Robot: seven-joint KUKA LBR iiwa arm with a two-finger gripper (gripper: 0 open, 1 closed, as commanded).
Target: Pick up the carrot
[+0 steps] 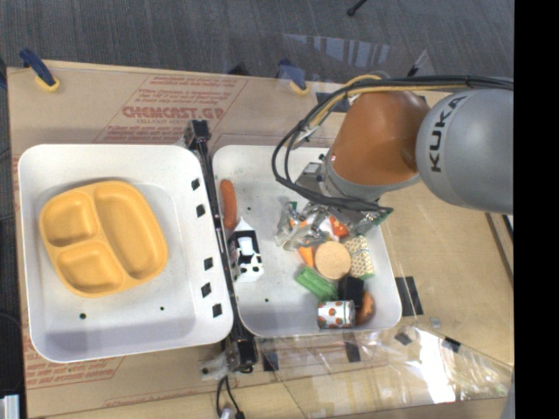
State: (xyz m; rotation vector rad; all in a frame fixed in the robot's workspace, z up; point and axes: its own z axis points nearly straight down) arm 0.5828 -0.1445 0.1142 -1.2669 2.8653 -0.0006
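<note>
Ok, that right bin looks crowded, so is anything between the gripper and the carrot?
Nothing visible lies between them: the gripper is just beside the carrot. The carrot is crowded, though, by a round tan disc against one side and a green piece next to it.

Grey carpet floor [131, 11] surrounds the cardboard-covered bench [175, 103].

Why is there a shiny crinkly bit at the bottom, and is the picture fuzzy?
In the camera view, the shiny patch is clear plastic sheet catching the light below the right bin. The yellow tray looks evenly lit and fairly sharp. The pile of small toys under the arm is shaded and a little soft, so it is harder to make out.
</note>
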